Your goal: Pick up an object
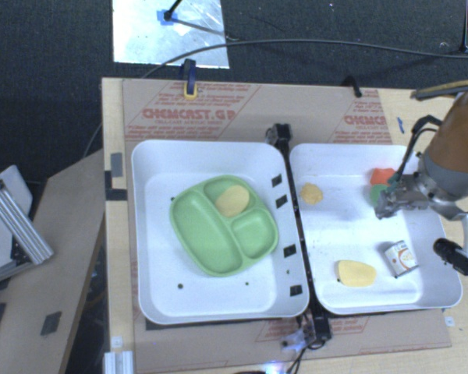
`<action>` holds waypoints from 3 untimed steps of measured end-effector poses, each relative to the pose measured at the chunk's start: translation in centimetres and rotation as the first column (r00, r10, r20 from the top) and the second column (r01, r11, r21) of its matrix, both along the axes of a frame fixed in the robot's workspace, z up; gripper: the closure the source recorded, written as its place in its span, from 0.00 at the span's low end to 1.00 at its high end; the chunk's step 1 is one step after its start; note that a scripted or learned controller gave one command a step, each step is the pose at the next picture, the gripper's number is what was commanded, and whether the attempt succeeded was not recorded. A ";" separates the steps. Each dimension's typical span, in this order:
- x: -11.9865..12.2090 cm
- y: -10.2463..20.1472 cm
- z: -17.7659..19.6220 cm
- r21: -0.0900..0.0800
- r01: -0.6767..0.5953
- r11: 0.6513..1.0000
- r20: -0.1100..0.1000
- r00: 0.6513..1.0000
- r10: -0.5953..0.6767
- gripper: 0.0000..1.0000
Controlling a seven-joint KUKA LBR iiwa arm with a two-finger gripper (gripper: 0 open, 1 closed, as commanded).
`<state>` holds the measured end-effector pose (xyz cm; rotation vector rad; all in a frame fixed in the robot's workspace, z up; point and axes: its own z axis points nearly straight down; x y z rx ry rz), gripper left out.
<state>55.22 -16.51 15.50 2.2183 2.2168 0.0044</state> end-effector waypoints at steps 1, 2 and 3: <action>-0.1 0.3 4.4 0.000 -0.005 1.000 0.001 1.000 0.005 1.00; -0.5 -0.7 10.0 -0.001 -0.005 1.000 0.002 1.000 0.005 1.00; 0.1 4.7 8.7 0.003 -0.010 1.000 -0.004 1.000 0.010 1.00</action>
